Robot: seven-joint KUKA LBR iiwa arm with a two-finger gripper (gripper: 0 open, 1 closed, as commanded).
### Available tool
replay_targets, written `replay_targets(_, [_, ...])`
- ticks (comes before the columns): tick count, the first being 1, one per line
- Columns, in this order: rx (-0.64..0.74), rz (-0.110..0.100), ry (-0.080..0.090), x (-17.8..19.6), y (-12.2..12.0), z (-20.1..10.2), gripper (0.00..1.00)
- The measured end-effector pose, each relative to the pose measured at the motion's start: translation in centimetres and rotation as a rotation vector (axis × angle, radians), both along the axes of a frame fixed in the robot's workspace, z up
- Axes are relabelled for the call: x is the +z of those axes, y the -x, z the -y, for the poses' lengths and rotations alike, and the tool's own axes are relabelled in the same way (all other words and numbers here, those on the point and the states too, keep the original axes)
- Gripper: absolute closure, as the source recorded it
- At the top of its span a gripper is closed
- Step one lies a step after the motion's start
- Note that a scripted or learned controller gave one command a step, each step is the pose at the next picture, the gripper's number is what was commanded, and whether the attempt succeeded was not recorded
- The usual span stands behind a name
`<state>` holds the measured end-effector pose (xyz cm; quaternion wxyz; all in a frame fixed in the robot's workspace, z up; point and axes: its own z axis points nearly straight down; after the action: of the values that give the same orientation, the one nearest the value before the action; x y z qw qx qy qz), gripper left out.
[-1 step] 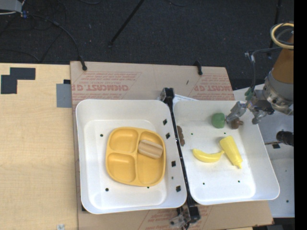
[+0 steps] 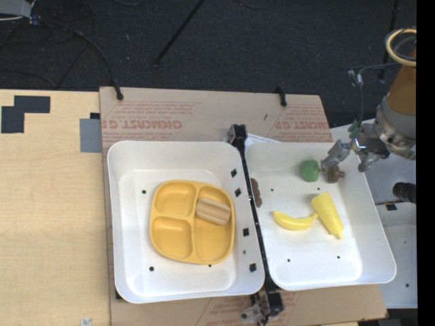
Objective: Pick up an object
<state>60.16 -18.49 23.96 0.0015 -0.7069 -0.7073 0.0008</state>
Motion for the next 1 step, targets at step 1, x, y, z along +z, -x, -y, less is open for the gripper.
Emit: replay_targets(1, [0.0,0.0,0.001,-5.9,-0.46,0.37,0.0])
